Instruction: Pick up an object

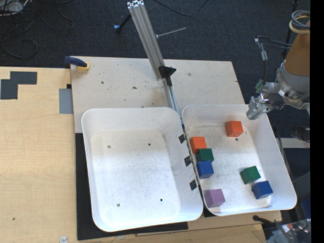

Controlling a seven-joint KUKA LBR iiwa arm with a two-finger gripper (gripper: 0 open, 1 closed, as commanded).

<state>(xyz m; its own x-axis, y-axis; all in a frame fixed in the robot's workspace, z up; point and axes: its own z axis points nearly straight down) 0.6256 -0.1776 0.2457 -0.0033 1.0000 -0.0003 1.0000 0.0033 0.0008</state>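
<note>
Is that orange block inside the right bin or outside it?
Inside. The orange block rests on the right bin's floor near its far rim, apart from the other blocks.

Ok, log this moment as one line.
gripper: over right bin top-right rim | holding: nothing seen | nearest: orange cube | left bin: untouched

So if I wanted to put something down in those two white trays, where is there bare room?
The left bin has a bare floor from wall to wall. In the right bin the blocks crowd the dividing wall: orange block, green block, blue block, purple block. A bare patch lies mid-floor, between them and the dark green block.
</note>
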